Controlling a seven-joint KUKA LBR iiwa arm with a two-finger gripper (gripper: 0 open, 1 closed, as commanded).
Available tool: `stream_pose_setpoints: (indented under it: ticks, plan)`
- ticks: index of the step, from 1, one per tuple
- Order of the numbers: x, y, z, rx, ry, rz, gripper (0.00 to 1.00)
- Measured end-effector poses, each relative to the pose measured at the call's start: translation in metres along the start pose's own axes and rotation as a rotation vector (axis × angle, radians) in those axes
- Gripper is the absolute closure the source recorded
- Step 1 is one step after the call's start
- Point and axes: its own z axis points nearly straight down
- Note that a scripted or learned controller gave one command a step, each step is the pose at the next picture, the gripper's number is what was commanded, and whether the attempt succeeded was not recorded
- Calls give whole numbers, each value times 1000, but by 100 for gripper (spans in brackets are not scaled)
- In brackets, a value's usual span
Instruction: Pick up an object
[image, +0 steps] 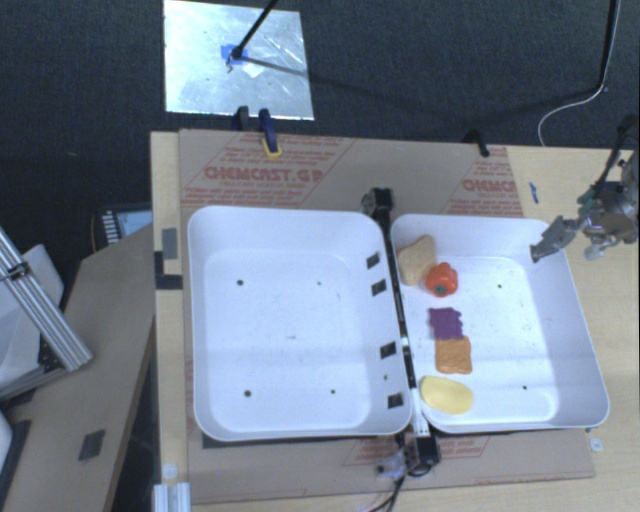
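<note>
The things I could pick lie in a ragged column down the left side of the right bin (560, 300), close to the divider where the two bins meet, in the centre-right of the frame. At the top of the column is a tan bread-like piece (416, 259), its long axis running from lower left to upper right, the narrower end pointing toward the upper right. Touching its lower right side is a small red-orange pepper-like toy (442, 279), roundish, so I cannot give it a clear long axis. Just below that is a purple square piece (446, 322), lying flat with edges roughly square to the frame, and directly beneath it, touching or nearly so, an orange square piece (454, 355) of much the same shape. At the bottom sits a yellow oval piece (446, 395), its long axis running left to right across the frame with a slight tilt down to the right. The left bin (290, 320) takes up the middle of the frame. Both bins rest on a brown board (300, 165) with red lettering. My gripper (565, 238) hangs at the right edge of the frame over the upper right corner of the right bin, well apart from the column; whether my fingers are spread or closed I cannot tell.
</note>
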Motion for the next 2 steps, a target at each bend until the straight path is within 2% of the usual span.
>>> stream_pose_setpoints:
  ticks: [1,2]
  plan:
    - [0,1,-11,-4,-1,-4,100]
    - [47,6,-91,-7,0,-6,100]
